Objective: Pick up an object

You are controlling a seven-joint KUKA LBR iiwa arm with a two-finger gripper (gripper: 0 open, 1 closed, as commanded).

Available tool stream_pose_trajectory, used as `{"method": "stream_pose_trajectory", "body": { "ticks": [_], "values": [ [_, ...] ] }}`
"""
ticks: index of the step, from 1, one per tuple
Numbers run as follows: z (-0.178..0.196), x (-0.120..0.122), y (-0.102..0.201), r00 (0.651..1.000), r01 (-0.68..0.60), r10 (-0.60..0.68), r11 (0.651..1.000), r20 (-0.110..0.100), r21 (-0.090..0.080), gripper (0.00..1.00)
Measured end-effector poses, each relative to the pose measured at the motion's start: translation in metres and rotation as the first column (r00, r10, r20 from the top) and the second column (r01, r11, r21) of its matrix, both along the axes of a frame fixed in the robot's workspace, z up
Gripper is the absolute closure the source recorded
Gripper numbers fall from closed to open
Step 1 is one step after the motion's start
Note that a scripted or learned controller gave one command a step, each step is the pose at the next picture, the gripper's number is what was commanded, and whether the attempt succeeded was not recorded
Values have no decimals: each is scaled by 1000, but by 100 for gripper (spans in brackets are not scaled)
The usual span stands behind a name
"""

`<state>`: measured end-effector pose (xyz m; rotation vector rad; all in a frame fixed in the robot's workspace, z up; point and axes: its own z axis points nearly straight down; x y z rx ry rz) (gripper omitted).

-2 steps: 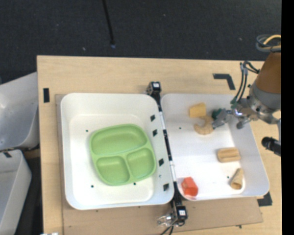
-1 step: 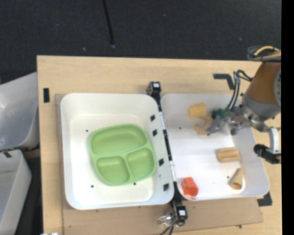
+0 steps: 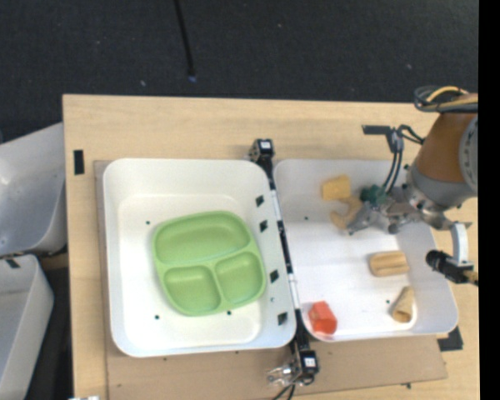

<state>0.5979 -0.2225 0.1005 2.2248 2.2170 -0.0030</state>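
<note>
Camera view, nearest edge first: a red block [image 3: 321, 317] low in the right bin [image 3: 333, 273], close against the divider between the bins. Just beyond, toward the view's right, a tan wedge [image 3: 402, 304] near the bin's wall, and above it a short tan roll [image 3: 388, 263] lying flat, well apart from both.

Next door, in the left bin [image 3: 110, 223], a green divided plate [image 3: 208, 261] lying flat in the middle, away from the arm's reach.

Farther back in the right bin, the gripper [image 3: 371, 222] down low over the floor, with a small tan piece [image 3: 342, 217] just beside it on the view's left. Touching or merely near: hard to say. Fingers released or clenched: cannot tell from this slant, and nothing plainly seen between them. Beyond that, a yellowish block [image 3: 336, 188] near the far wall, with something small and green [image 3: 372, 195] beside the wrist, possibly part of the tool. Farthest of all, the bare wooden surface [image 3: 150, 123].

Likely step in hand: closing on the small tan piece. To do it well:
- centre over the piece, not beside it;
- descend until almost at the bin floor;
- close squarely across its narrow sides, so as not to nudge it away;
- lift straight up and slowly, clear of the yellowish block.
</note>
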Motion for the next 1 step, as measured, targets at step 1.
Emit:
{"method": "stream_pose_trajectory", "body": {
  "ticks": [1],
  "values": [
    [13,1,-1,1000,1,-1,1000,5,-2,100]
  ]
}}
